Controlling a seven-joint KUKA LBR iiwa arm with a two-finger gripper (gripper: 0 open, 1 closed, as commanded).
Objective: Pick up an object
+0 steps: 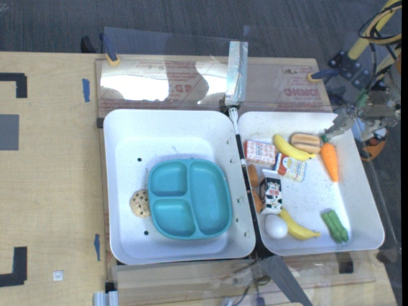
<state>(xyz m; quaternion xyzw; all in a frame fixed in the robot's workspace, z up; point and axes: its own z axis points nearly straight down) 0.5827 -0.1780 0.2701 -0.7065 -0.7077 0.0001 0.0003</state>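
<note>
Camera view: carrot beside hot dog

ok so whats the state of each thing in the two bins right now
teal divided tray: upright in left bin, compartments bare
cookie: flat on bin floor, against the tray's left edge
carrot: lying loose in right bin
white egg: resting beside a banana
hot dog: lying flat, untouched
gripper: at right bin's far edge

My arm comes in from the right edge of the view, its wrist kept high and off to that side. My gripper points down and to the left at a slant, its slim tip just over the far right rim area, nothing seen between its tips.
</note>
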